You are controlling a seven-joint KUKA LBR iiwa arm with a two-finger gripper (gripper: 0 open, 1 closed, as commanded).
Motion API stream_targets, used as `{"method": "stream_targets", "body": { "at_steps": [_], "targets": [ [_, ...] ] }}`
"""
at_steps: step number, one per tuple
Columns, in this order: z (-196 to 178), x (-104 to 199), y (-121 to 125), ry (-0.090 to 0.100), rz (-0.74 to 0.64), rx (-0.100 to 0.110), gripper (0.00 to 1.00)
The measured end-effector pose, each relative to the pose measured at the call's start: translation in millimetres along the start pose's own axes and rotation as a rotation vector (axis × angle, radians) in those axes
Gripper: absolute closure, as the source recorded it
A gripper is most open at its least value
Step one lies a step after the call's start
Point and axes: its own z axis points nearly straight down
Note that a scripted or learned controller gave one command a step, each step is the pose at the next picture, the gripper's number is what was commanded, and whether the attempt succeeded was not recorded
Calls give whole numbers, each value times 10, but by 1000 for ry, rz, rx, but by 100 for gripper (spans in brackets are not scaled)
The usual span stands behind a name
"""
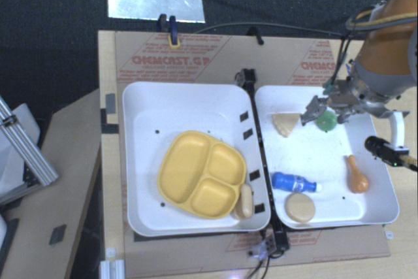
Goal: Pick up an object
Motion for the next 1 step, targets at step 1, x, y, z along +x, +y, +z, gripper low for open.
{"method": "stream_targets", "body": {
  "at_steps": [1],
  "targets": [
    [-59,2,23,-1,-2,-11,0]
  ]
}}
